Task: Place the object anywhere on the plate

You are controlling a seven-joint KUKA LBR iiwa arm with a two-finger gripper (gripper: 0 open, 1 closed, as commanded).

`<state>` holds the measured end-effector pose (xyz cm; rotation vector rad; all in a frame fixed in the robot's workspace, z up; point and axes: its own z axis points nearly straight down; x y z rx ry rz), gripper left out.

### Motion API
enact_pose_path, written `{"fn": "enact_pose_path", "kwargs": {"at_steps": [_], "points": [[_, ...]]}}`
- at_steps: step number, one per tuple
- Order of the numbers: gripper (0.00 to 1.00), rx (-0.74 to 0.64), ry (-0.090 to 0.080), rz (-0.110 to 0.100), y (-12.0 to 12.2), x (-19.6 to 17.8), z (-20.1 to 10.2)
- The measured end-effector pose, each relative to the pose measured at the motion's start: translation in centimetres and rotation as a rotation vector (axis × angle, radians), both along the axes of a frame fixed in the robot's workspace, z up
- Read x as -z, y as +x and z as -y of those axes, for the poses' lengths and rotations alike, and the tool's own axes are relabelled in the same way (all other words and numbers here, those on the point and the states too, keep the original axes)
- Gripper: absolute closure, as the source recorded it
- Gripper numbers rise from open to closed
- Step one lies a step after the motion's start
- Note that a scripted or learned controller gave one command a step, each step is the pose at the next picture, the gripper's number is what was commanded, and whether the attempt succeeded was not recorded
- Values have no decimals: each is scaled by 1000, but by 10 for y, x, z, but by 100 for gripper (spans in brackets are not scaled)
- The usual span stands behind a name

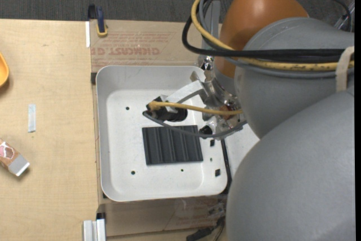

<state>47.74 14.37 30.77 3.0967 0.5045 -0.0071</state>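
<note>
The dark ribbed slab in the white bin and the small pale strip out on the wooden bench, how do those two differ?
The dark ribbed slab is near black and grooved; the pale strip is light grey and looks smooth. The slab is far larger than the strip. The slab lies inside the white bin, while the strip lies outside it on the wooden bench. Both are rectangular and lie flat.

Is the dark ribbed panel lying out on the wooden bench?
No, the dark ribbed panel lies flat inside the white bin.

A grey strip point(31, 118) lies on the bench point(56, 65) left of the white bin point(113, 144)
</note>
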Motion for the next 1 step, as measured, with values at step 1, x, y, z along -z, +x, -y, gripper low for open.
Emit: {"fn": "enact_pose_path", "kwargs": {"at_steps": [1], "points": [[100,127,1,4,1,36,-83]]}}
